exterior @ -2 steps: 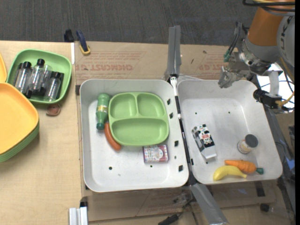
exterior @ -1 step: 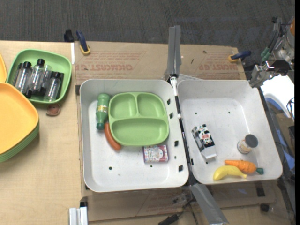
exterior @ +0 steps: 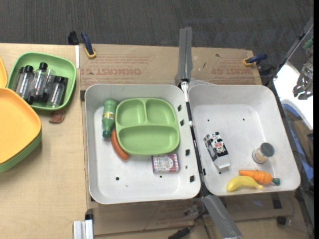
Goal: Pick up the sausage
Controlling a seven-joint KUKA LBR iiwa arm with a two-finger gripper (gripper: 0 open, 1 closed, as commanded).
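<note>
Lying on counter (exterior: 50,193), left bin (exterior: 99,183): sausage (exterior: 119,146), probably light, slick; gripping mid-length advised. End effector (exterior: 302,86) state: cannot tell.

A green divided plate (exterior: 147,125) and green bottle (exterior: 108,117) lie in the left bin (exterior: 99,183).

1. Shallow white plastic bins (exterior: 99,183), both plain.
2. Light green three-section plastic plate (exterior: 147,125).
3. Orange-red sausage (exterior: 119,146).
4. Green bottle (exterior: 108,117) with a yellow label.
5. Pink patterned packet (exterior: 165,163).
6. White carton (exterior: 217,151) with black cow patches.
7. Yellow banana (exterior: 243,183); orange carrot (exterior: 256,176), green-tipped.
</note>
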